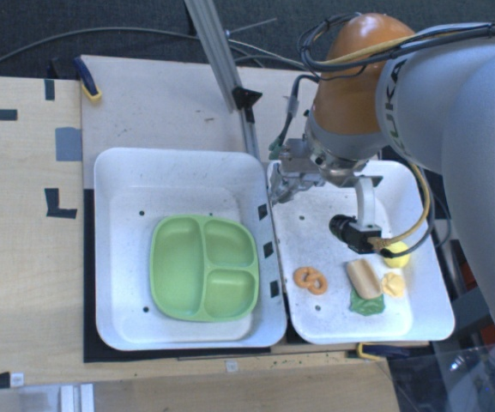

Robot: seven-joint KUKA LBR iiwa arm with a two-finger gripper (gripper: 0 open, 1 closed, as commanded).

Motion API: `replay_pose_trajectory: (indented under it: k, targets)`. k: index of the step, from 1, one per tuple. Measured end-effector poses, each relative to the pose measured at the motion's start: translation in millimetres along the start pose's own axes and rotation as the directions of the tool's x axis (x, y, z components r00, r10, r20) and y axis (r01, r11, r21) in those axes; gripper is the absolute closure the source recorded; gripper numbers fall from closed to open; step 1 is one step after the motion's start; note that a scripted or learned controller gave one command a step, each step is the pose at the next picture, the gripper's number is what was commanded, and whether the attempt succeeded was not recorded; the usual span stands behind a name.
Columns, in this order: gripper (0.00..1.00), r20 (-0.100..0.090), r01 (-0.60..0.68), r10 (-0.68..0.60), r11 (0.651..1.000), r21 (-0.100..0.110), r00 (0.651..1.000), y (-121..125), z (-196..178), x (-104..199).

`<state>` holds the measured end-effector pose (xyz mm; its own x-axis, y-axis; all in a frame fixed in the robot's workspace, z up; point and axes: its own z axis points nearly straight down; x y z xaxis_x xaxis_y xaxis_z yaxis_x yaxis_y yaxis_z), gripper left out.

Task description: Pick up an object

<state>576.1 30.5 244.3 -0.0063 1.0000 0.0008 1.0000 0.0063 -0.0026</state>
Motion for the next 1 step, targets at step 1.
replay_pose_trajectory:
  k: [1]
  targets:
    - [1.0,0.0,0.001,-0.001,1.0,-0.001,1.0,4.9,-2.5,50.7]
